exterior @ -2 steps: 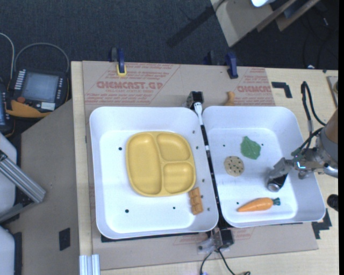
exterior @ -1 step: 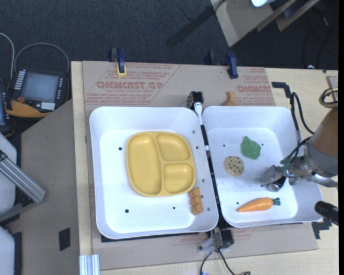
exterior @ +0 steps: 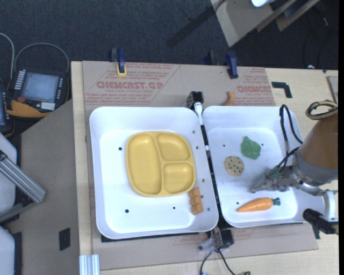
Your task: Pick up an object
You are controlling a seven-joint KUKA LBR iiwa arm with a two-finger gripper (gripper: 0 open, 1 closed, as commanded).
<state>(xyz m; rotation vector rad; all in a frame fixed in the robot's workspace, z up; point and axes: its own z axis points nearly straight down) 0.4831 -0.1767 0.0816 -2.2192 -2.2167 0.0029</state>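
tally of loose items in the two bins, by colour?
Yellow: 1 - divided plate, left bin
Orange: 1 - carrot, right bin
Green: 1 - leafy piece, right bin
Tan/brown: 2 - round cookie, right bin; waffle-like stick, left bin
Total: 5

Bright, even light falls from overhead across the scene. The two shallow white plastic bins point(exterior: 102, 177) are the brightest areas and look nearly washed out, with little surface detail. Shadows are soft and short: a faint one lies under the yellow three-part plastic plate point(exterior: 160, 163) in the left bin. The dark floor at the far side stays dim. A blown-out white glare spot sits at the far right top edge point(exterior: 260, 2). Focus is moderately sharp overall, slightly soft and grainy on small things, with the brown cardboard-covered table point(exterior: 161, 80) lettering readable.
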